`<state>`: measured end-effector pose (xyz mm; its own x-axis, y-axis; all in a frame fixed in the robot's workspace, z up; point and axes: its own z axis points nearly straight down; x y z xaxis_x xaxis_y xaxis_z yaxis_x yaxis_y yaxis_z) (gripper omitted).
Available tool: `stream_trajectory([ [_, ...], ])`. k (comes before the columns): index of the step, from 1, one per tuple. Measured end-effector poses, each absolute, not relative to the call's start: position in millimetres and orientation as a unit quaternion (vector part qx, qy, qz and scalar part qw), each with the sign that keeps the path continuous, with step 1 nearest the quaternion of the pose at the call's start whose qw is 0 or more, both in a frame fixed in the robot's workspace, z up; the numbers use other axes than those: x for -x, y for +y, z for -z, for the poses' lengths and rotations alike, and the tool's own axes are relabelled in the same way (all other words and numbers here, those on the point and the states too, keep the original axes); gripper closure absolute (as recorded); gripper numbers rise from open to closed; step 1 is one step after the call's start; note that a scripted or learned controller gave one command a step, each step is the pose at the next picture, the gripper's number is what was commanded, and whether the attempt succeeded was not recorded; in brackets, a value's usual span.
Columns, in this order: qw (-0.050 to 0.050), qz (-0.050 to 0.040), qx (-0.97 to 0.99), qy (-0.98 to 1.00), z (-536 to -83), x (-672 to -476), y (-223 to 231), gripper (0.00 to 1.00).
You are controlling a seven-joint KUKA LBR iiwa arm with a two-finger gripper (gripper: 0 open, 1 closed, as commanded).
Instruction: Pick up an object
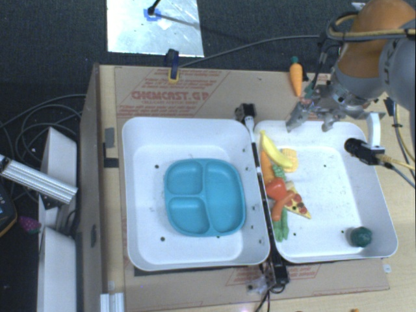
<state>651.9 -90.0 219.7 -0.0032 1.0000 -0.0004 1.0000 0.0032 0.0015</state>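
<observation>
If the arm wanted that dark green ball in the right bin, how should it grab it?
Probably straight down from above, fingers closing across the middle of the green ball. It looks round, so any pair of opposite sides should do, and it sits alone, well apart from the toy food pile. It lies close to the right bin's near corner, so the fingers are best lined up to miss the wall.

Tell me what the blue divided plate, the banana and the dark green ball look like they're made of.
Blue divided plate: likely moulded plastic, one even colour with a soft sheen and rounded compartments.
Banana: probably plastic toy food, flat uniform yellow and smooth.
Dark green ball: unclear, maybe plastic or rubber; it looks matte, too small to tell more.
</observation>
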Motion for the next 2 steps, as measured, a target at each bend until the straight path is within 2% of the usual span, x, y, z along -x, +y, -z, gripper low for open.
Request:
stream_trajectory([
  [1, -0.001, 0.0005, -0.707, 0.707, -124, -554.5, -86, 0.0],
  [2, 0.008, 0.0007, -0.708, 0.706, -87, -610.3, -95, 0.0],
])
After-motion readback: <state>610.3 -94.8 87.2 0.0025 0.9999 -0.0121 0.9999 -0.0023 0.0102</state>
